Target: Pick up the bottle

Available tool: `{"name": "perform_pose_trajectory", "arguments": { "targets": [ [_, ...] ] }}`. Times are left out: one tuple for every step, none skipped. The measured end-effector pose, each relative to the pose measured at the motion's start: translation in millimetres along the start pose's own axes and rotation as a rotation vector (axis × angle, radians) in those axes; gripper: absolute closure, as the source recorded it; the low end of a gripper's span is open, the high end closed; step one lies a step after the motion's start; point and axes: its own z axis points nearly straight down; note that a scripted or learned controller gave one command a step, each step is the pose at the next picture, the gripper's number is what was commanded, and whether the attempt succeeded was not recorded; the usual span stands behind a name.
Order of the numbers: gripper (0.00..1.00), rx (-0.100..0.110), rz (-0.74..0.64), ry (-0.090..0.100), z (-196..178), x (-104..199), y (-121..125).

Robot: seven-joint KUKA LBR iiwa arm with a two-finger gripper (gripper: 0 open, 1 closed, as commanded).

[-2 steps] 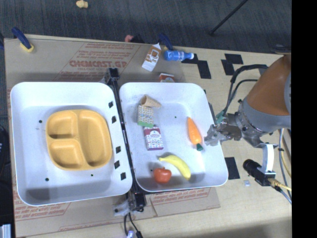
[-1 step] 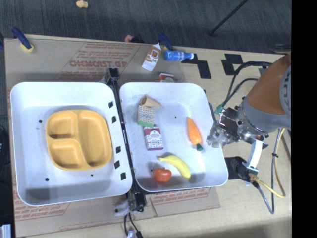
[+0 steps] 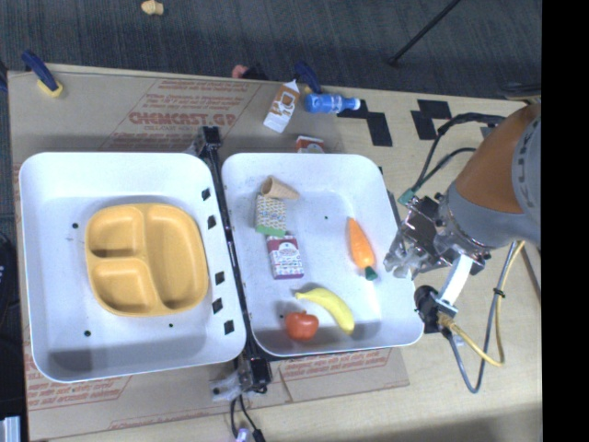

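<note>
Cardboard covers the desk (image 3: 184, 109) under two white bins (image 3: 55, 191). At nine o'clock lies a yellow divided plate (image 3: 147, 256). The end effector (image 3: 405, 256) hangs at three o'clock over the right bin's rim; its state I cannot tell. The blue bottle (image 3: 327, 104) lies at twelve o'clock, outside the bins.
</note>
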Motion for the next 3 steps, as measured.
{"name": "perform_pose_trajectory", "arguments": {
  "targets": [
    [1.00,0.000,0.134,0.000,-9.2,-0.1,0.0],
    [1.00,0.005,0.010,0.001,4.5,-3.5,2.0],
    [1.00,0.001,0.222,0.000,-8.0,2.6,-2.1]
  ]
}}
